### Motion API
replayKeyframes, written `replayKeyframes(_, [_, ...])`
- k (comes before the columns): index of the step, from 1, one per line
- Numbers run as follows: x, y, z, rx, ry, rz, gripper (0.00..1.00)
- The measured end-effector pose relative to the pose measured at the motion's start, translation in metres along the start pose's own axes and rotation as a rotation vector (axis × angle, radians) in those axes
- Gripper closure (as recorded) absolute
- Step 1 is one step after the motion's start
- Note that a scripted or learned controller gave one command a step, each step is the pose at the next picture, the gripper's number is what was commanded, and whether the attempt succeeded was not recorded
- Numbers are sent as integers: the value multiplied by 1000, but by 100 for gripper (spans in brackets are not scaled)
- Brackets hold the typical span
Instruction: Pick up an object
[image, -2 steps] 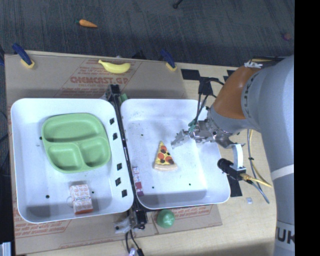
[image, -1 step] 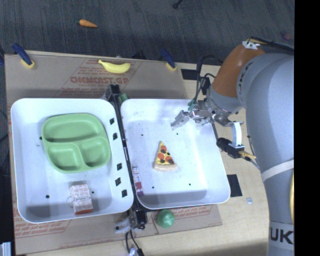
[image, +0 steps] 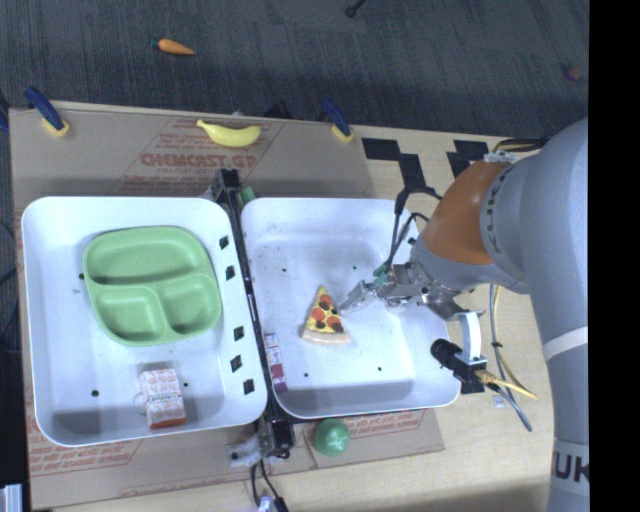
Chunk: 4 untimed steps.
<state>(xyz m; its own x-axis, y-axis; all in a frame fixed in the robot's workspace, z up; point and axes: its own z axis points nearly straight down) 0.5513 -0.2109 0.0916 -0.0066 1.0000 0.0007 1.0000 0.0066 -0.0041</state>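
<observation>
The arm (image: 530, 230) is being shown reaching in from the right, its grey body and orange band held over the right rim of the right bin (image: 300, 215), with the wrist angled down and leftward toward the bin floor. The left bin (image: 40, 300) is being occupied by a green divided tray (image: 150, 282) at its centre and a small wrapped packet (image: 161, 396) at its near edge. The gripper (image: 362, 292) is being held low, just right of the pizza slice (image: 325, 317), the likeliest target, which is lying flat near the middle of the right bin. Thin metal fingers (image: 352, 296) are being directed at the slice's far-right edge; whether they are spread or closed cannot be told, and nothing is being seen between them.

Risks, as judged: the slice is flat and thin, so it is likely being offered little edge to grip, and it could be pushed leftward across the smooth floor instead of being lifted. A slanted approach could cause one fingertip to be driven onto the slice or the bin floor. The slice could also be clipped only at its tip and dropped.

Outside the bins, a toy banana (image: 229, 131) is being seen on the far side and a green ball (image: 331, 436) on the near side.
</observation>
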Motion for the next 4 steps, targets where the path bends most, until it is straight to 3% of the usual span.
replayKeyframes(1, [0,-73,0,0,0,0,0])
replayKeyframes(3, [0,22,-1,-4,0,2,0])
replayKeyframes(4, [0,55,-25,-5,-1,1,0])
